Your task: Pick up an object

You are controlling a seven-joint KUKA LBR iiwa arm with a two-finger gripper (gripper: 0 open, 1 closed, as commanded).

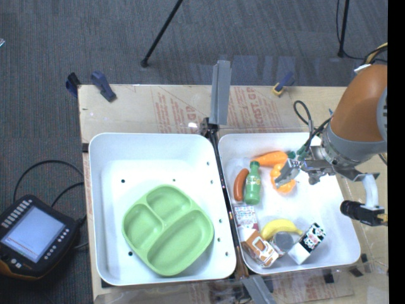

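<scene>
The counter [145,109] bears two white bins. The left bin [107,151] carries a green tray [168,230]; the right bin [345,246] is crowded with toy food.

The claw [292,171] hangs over an orange piece [285,183] near the middle of the right bin; whether it is wide, narrow or gripping, I cannot tell. The piece looks light, hard and smooth, so it may slip; its narrow middle seems the best hold.

A carrot [272,158] and a green bottle [252,183] lie near it on the left, the bottle closest, leaving more room to its right.
</scene>
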